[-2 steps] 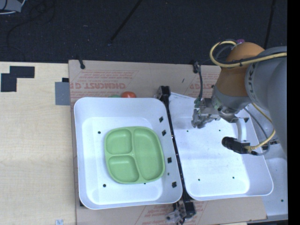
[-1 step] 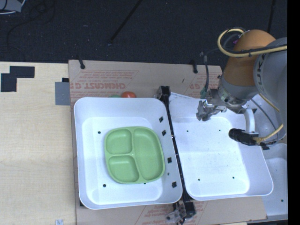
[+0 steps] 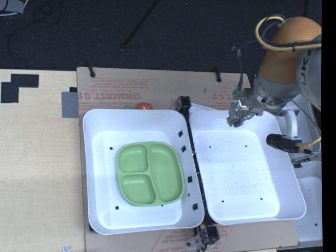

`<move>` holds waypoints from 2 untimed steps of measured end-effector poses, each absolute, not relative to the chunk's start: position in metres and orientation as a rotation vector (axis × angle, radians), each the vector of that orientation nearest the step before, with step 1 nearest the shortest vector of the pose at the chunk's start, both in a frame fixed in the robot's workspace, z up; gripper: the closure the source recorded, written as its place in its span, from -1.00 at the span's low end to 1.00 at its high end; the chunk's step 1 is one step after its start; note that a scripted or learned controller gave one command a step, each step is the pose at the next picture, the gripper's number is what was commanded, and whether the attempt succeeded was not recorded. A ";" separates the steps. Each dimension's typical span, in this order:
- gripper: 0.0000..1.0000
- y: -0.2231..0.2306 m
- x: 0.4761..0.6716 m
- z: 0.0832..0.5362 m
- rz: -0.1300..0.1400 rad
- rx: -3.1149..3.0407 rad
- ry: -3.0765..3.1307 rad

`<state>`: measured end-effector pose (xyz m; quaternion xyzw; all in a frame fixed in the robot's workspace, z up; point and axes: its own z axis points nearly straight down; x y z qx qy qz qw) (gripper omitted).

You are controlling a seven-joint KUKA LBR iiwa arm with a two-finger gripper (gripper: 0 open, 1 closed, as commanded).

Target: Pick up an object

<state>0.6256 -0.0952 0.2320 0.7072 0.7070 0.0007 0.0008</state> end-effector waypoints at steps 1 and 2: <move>1.00 -0.057 0.589 0.224 -0.004 2.223 2.228; 1.00 -0.022 0.565 0.220 -0.005 2.223 2.228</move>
